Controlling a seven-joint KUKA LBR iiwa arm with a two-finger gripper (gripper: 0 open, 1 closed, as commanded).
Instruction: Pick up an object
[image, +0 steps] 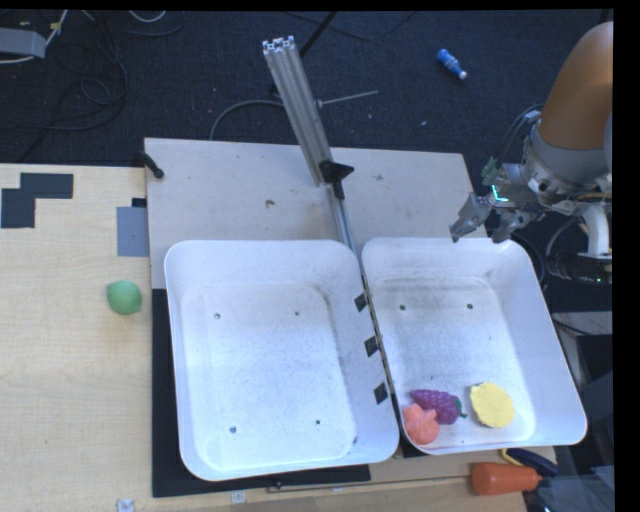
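The gripper (482, 222) is seen at the far rim of the right bin (545, 330), near that bin's far right corner, hung from the grey arm with its orange band (585, 85); two dark fingers are made out pointing down and a little apart, with nothing between them, so the gripper is judged spread and empty, though the gap is small in this view.

Three candidate objects are found clustered in the near part of the right bin; a purple bunch of grapes (437, 403) lies in the middle, with an orange-pink toy (421, 425) touching it on the near-left side, close against the bin's near wall, and a yellow disc-like piece (492, 405) just beside the grapes on the right, apart from them by a narrow gap.

The relation on which the coming move is judged to turn is this: the cluster lies well apart from the gripper, across nearly the whole depth of the bin, toward the camera and almost straight below it in the view; the yellow piece is the most nearly in line; the grapes' long axis runs roughly left to right. The left bin (190, 300) is not concerned.
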